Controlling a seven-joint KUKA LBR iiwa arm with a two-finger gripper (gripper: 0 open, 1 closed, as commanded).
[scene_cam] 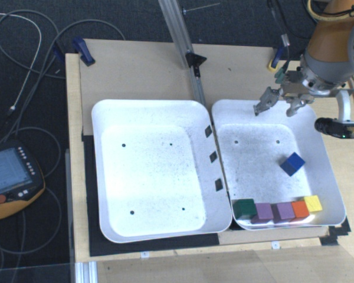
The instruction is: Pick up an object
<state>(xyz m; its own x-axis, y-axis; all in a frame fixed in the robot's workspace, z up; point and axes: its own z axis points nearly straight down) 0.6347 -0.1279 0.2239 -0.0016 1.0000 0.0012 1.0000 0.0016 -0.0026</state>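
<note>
The bench (141, 63) bears two white bins; the left bin (147, 170) sits beside the right bin (271, 158), above whose far rim the gripper (278, 106) hangs with its fingers spread wide and holding nothing. A blue cube (292, 164) lies alone mid-bin, while green (244, 209), purple (264, 211), mauve (283, 211), orange (300, 209) and yellow (313, 203) blocks line the near wall.

Bench (141, 69) has two white bins on it, left bin (106, 117) and right bin (327, 175), touching. Metal pole (177, 22) slants up behind them. Blue clamp (82, 50) on the corner, pendant (12, 181) on the floor with cables (23, 34).
</note>
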